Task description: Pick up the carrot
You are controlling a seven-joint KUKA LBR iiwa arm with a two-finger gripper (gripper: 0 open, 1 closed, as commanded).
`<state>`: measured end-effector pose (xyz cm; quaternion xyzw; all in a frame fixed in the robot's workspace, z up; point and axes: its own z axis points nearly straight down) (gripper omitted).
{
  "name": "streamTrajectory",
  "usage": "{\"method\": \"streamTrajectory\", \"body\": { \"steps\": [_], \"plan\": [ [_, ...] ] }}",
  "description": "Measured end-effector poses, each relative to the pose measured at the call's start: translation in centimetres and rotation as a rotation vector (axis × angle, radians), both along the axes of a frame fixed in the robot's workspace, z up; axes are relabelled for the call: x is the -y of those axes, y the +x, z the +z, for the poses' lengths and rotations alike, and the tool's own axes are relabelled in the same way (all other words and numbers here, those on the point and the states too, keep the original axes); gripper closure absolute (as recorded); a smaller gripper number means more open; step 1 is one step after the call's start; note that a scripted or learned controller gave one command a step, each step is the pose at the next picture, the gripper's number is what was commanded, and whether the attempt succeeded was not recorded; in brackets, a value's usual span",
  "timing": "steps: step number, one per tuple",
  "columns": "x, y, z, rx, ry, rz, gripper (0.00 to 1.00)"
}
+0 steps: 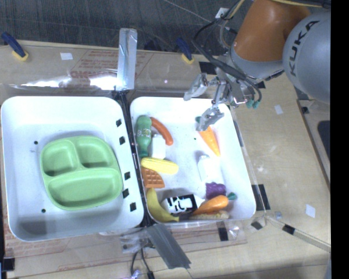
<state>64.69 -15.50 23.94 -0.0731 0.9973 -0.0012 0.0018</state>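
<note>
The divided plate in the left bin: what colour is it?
Light green; the divided plate shows clearly in the camera view.

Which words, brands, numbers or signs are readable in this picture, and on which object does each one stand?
"KUKA", partly cut off, on the grey arm.
Black and white marks on a small item in the right bin: too blurred to read.
Faint reddish print on the bench behind the bins: unreadable.

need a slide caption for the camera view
Claw poised at the top of a carrot in the right bin, among toy foods; green tray in the left bin.
</note>
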Motion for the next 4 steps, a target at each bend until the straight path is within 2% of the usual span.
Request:
{"method": "streamTrajectory", "body": {
  "steps": [1,2,3,4],
  "plan": [
    [4.5,0.7,-12.8,-0.013,0.005,0.025,0.00],
    [5.3,-1.9,-14.7,-0.003,0.002,-0.009,0.00],
    [5.1,-1.6,-13.5,0.003,0.001,-0.002,1.00],
    [5.1,-1.6,-13.5,0.002,0.001,-0.001,0.00]
  ]
}}
